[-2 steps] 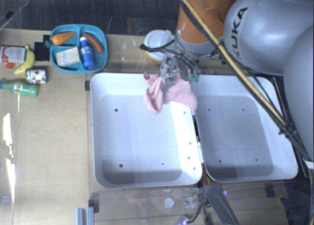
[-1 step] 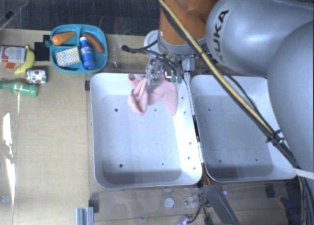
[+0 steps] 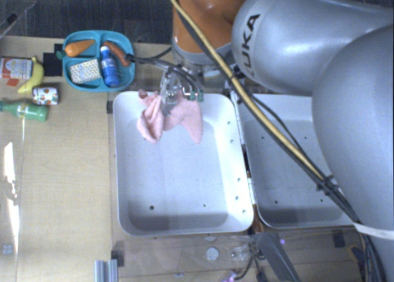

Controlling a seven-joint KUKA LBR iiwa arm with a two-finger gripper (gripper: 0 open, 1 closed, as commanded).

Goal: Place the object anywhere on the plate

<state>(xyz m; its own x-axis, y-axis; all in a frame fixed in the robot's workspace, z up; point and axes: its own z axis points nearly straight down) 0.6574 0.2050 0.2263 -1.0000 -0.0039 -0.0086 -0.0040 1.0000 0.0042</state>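
Hand (image 3: 173, 95) pinched on pink cloth (image 3: 178, 120), bunched top between fingers, rest hanging limp just below over left bin (image 3: 184, 213). Soft, light, floppy; likely drapes and snags. Blue plate (image 3: 127, 47) up-left of hand.

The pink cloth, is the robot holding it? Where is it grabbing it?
Yes. The gripper pinches the pink cloth by its top edge, and the rest hangs in folds over the left bin.
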